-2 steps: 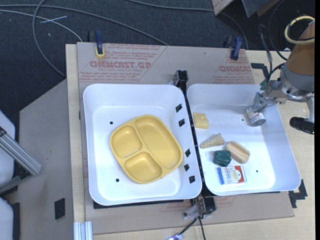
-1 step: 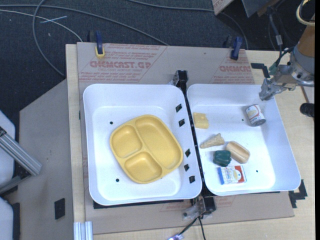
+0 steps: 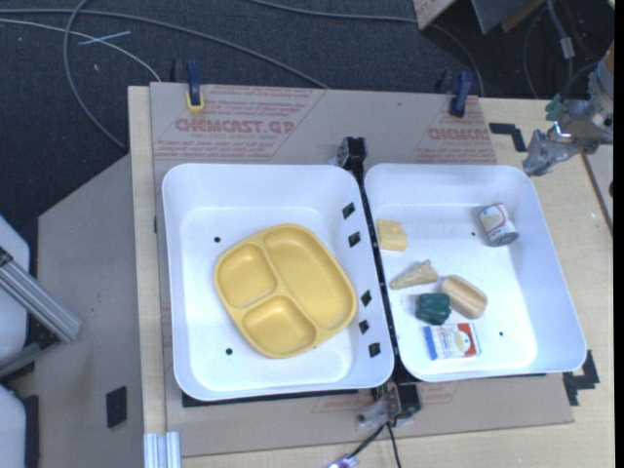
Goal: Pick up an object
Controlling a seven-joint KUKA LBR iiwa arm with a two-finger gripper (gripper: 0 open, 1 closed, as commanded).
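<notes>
Yellow tray (image 3: pixel 284 290) alone in left bin (image 3: pixel 185 203); small items, e.g. can (image 3: pixel 497 224), grouped in right bin (image 3: pixel 546 261), prob. nearest arm. Tool (image 3: pixel 546 149) hovered past rim, apart/together unclear, nothing gripped.

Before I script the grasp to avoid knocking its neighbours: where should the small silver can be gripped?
Grip the small silver tin can across its rounded sides, coming straight down. It lies tilted on its side, alone in the right white bin's far corner, with free floor around it.
</notes>
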